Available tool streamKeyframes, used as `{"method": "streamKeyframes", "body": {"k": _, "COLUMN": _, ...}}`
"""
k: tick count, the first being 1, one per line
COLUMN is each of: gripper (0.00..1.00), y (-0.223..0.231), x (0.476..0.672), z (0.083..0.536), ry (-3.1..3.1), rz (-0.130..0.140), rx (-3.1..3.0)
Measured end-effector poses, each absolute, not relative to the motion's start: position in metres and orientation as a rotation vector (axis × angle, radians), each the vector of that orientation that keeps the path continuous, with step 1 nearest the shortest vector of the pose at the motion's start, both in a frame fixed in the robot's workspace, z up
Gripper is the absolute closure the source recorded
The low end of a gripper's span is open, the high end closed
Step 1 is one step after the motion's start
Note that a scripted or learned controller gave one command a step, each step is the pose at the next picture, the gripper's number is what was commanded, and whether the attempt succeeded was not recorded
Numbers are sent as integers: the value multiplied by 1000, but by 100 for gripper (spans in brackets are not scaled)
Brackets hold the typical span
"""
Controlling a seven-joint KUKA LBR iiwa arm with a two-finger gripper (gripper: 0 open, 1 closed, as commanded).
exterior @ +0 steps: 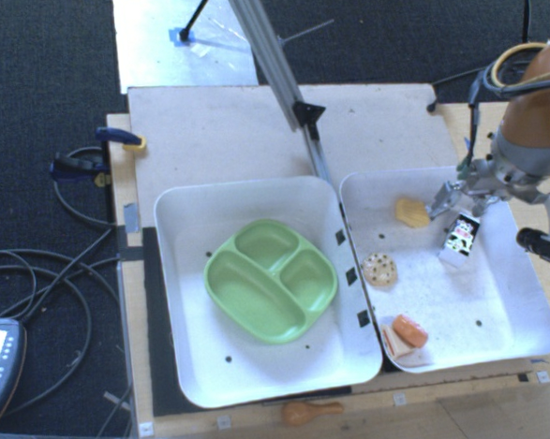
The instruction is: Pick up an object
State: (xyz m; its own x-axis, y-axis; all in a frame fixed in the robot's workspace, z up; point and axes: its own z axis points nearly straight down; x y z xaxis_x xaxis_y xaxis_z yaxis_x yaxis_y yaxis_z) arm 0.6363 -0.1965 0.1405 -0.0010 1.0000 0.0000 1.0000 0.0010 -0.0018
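Camera view shows the claw point(461, 212) over the right bin point(508, 329), apparently pinching the small black-and-white carton point(460, 237) by its top, a shallow grip from which it could slip.

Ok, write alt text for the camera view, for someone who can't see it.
A grey robot arm reaches from the right, its gripper over the right bin, which holds a cow-patterned carton, a yellow piece, a cookie and an orange item. The left bin holds a green divided plate.
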Motion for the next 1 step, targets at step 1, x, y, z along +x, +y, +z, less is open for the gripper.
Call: {"method": "streamKeyframes", "body": {"k": 1, "gripper": 100, "y": -197, "x": 638, "z": 155, "ry": -2226, "rz": -4, "rx": -2224}}
